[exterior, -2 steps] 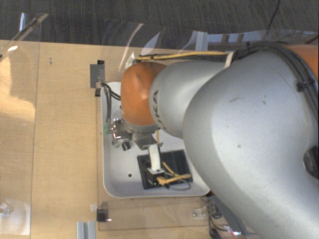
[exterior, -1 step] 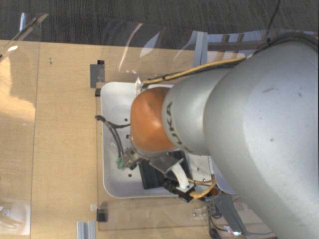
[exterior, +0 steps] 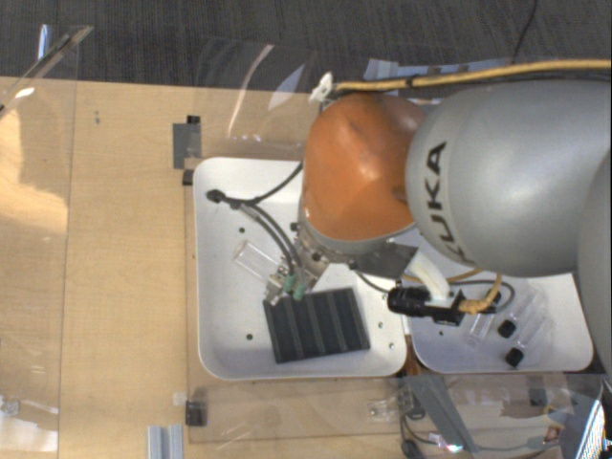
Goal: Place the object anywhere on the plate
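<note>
1. The KUKA arm [exterior: 497, 151] is reaching in from the right, with its orange band [exterior: 359, 170] hanging over the left bin [exterior: 215, 256] and covering much of the bin's right half.
2. The gripper [exterior: 287, 285] is sitting low in that bin, right at the upper left corner of a dark ribbed plate [exterior: 317, 325].
3. The plate is lying flat in the lower middle of the left bin, slightly skewed, with its ridged top mostly bare.
4. Something small with a green tint is showing at the gripper tip, too blurred to name; whether it is the object, or is being gripped at all, I cannot tell.
5. Grip state: cannot tell, since the wrist is blocking the tip.
6. A clear, faint item [exterior: 251, 254] is lying just up-left of the gripper, on the bin floor and not on the plate.
7. The right bin [exterior: 564, 352] is holding a few small dark bits [exterior: 513, 356], well apart from the plate.
8. Likely step: positioning over the plate for the drop.
9. Doing it well: shifting toward the plate's centre and releasing low, so the piece is landing on the ridges rather than rolling off the near corner.
</note>
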`<state>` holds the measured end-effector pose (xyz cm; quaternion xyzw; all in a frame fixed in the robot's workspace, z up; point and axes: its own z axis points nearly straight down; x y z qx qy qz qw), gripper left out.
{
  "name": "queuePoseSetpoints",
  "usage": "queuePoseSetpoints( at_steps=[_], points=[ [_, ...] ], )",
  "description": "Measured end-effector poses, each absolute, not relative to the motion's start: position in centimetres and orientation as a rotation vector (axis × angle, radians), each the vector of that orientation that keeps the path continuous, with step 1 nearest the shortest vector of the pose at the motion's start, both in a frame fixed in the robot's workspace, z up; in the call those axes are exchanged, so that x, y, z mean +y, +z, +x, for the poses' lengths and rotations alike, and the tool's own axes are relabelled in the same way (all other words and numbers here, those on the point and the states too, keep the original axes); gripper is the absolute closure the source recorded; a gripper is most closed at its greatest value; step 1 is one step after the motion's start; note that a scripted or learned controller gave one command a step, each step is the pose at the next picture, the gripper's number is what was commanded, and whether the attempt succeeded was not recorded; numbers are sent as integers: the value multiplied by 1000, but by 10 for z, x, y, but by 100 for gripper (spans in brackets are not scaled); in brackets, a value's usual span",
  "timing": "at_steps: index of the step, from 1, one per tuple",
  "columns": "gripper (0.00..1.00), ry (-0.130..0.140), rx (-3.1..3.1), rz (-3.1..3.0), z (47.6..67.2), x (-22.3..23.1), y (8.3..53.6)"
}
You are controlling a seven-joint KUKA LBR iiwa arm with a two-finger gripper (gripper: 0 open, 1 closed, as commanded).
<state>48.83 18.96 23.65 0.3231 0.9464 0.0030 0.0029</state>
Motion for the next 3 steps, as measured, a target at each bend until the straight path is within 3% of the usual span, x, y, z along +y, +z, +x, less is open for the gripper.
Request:
queuePoseSetpoints(
  at_steps=[1, 2, 3],
  points=[
    [100, 11, 2838, 1332, 544, 219, 340],
    [100, 6, 2585, 1780, 597, 227, 299],
    [100, 3, 2422, 2000, 664, 224, 205]
  ],
)
